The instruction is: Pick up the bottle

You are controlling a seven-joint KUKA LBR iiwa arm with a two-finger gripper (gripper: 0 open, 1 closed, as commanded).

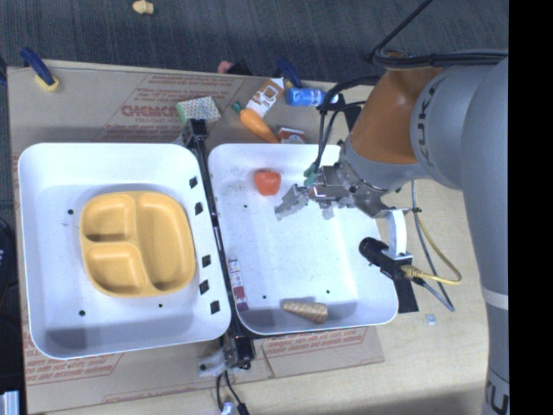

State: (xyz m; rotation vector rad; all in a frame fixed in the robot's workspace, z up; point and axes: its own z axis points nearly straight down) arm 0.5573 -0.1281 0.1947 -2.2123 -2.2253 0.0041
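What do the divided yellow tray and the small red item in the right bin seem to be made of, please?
Divided yellow tray: likely molded plastic with a matte finish, judging by its even color and soft rounded compartment ridges. Small red item: possibly plastic or rubber toy food; uniform red, no visible gloss, too small to be sure.

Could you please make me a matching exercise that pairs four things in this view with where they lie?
Things:
1. yellow tray
2. red piece
3. cone
4. bottle

Places:
A. near edge of the right bin
B. on the cardboard beyond the bins
C. in the left bin
D. far part of the right bin, left of the gripper

Pairs: 1-C, 2-D, 3-A, 4-B
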